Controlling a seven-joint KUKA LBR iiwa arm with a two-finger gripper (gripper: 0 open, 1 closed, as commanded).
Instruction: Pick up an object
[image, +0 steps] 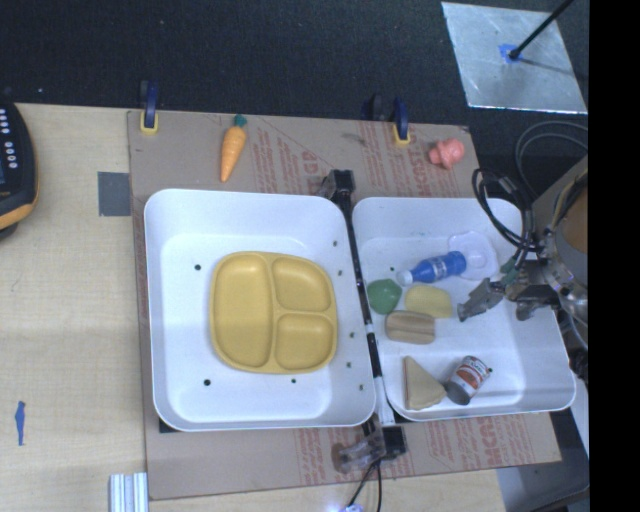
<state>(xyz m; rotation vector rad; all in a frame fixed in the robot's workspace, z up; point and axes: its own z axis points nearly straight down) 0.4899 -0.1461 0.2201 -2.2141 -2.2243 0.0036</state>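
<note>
Over the right bin (545, 385), near its right wall: the gripper (503, 300), reaching in from the right, two dark fingers spread wide apart. One finger (478, 300) angled toward the bin's middle, the other finger (530, 305) back toward the right wall. Nothing between them but bare white bin floor; nothing held, nothing visibly touched.

Just beyond the leftward fingertip: a pale yellow block (429, 301), near but apart from it. Touching that block's far side, a green round piece (383, 295). Directly below the yellow block, a tan striped block (410, 326), a little further from the jaws. Above and to the left of the jaws: a blue bottle (437, 268) lying on its side, cap end pointing away, and beside it, closer to the jaws, a clear plastic piece (470, 248), hard to make out against the white. Below the jaws, toward the bin's front wall: a small can (467, 379) tipped on its side with a red band, and next to it on the far side a tan wedge (421, 385).

Well away to the left, past the divide between bins: the left bin (170, 300) bearing a yellow compartment tray (273, 311). Outside the bins, on the cardboard at the back: a toy carrot (232, 148) far to the left, and a pink object (447, 152) up behind the right bin.
</note>
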